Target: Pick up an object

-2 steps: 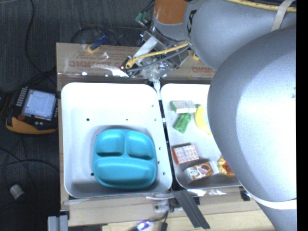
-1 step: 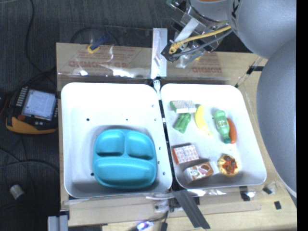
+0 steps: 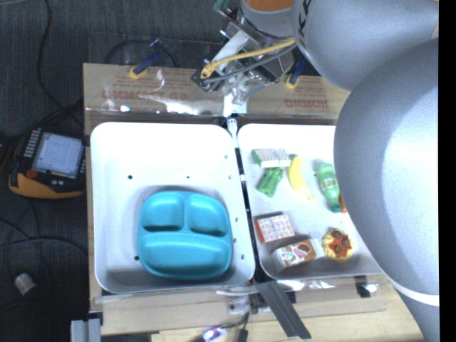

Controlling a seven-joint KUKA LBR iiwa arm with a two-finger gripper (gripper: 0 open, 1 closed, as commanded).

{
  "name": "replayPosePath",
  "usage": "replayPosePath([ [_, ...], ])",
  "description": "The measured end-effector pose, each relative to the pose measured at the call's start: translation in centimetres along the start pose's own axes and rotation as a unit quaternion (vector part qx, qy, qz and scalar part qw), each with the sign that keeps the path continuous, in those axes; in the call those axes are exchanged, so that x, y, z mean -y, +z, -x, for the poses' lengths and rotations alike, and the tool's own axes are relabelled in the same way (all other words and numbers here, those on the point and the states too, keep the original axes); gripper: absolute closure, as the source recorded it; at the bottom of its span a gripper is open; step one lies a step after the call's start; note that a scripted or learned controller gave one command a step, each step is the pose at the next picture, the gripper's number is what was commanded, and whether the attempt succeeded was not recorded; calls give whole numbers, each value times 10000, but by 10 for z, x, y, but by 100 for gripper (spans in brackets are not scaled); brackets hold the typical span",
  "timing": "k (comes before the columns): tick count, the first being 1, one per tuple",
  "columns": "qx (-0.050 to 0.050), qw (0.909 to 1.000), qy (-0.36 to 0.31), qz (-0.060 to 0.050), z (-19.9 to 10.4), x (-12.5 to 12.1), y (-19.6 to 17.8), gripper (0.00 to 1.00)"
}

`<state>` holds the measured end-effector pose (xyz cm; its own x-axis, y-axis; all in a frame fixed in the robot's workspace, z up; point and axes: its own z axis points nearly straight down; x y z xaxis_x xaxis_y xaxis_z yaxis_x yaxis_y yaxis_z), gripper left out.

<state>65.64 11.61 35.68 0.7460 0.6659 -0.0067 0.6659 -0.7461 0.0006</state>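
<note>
Contents of bench, two white bins side by side. Left bin (image 3: 114,155): one blue divided tray (image 3: 187,235), lying flat toward the near wall. Right bin (image 3: 249,142): a small white-and-green packet (image 3: 270,156) at the far end; a green vegetable piece (image 3: 270,182) just below it; a banana (image 3: 297,174) beside that; a green bottle (image 3: 327,184) lying on its side near the arm; a red-and-white box (image 3: 274,227); a brown wrapped snack (image 3: 295,252); a pizza-like toy (image 3: 338,244) at the near right. Gripper (image 3: 234,100): poised above the far rim where the two bins meet, over the cardboard behind them, apart from every item and carrying nothing (whether its fingers stand spread or closed I cannot tell, since cables and brackets crowd that spot). Step in hand, by my reading: approach not yet begun; no object chosen or touched. Next move calls for swinging forward over the right bin, settling above one item with room around it, such as the banana, then descending straight onto it.
</note>
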Motion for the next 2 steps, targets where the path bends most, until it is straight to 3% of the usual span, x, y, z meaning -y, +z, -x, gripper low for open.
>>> replayPosePath([
  [1, -10, 9934, 1145, -18, -7, 14, 23, 100],
  [2, -5, 9966, -826, 7, -8, 25, -34, 100],
])
